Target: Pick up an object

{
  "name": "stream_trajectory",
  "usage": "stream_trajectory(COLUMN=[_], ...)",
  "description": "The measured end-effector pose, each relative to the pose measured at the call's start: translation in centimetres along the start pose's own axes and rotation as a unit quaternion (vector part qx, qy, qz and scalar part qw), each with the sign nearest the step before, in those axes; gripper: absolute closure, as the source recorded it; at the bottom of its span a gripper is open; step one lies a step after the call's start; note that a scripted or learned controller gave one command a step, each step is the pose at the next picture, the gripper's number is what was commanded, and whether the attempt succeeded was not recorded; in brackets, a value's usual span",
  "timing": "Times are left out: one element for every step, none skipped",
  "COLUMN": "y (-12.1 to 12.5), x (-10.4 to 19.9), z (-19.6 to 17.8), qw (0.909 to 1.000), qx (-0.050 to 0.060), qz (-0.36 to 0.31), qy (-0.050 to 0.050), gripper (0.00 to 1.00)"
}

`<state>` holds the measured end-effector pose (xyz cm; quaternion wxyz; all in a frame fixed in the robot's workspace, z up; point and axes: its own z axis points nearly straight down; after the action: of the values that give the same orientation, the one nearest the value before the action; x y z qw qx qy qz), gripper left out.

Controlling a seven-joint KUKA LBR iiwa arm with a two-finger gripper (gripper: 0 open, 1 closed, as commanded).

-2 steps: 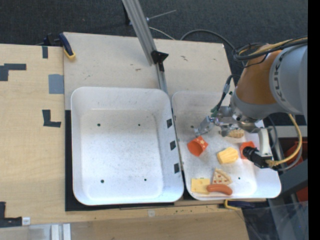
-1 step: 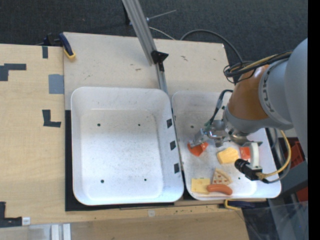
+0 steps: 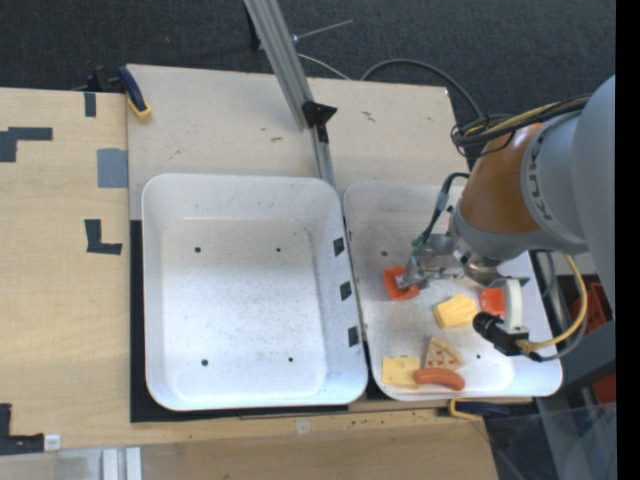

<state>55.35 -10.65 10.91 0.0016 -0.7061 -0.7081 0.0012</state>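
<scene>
Bench surface of pale wood takes most of the view, and it carries two shallow white bins next to each other. The left bin is the larger in the picture, with small dark specks on its floor. The right bin touches it along one side and holds all the small objects. The grey arm enters from the right, with its orange band above the wrist, and it bends down over the right bin. A silver metal pole stands at a slant from the top of the view down to the place where both bins meet.

The gripper is low in the middle of the right bin, just at an orange-red object, which lies on the bin floor at the left of the fingertips. It seems to touch this object, but whether the tool is released or clenched I cannot tell, because the wrist covers it from above.

Near the gripper, toward the front, lies a yellow block. Beside it at the right is another orange piece, partly hidden by the arm. At the front edge of the bin there are a flat yellow piece, a tan wedge like a pizza slice, and a small red sausage just beside the wedge. A yellow and blue clamp sits at the far left corner of the bench.
</scene>
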Motion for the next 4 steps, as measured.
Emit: stream_trajectory(y=[-0.6, -0.7, -0.6, 1.1], x=[-0.7, -0.6, -0.5, 3.8], z=[-4.8, -11.1, -14.0, -13.3], qw=[1.0, 1.0, 1.0, 1.0], qx=[-0.003, -0.005, -0.003, -0.001], qz=[0.001, 0.0, 0.001, -0.002], qy=[-0.001, -0.001, -0.001, 0.0], gripper=[1.0, 1.0, 1.0, 1.0])
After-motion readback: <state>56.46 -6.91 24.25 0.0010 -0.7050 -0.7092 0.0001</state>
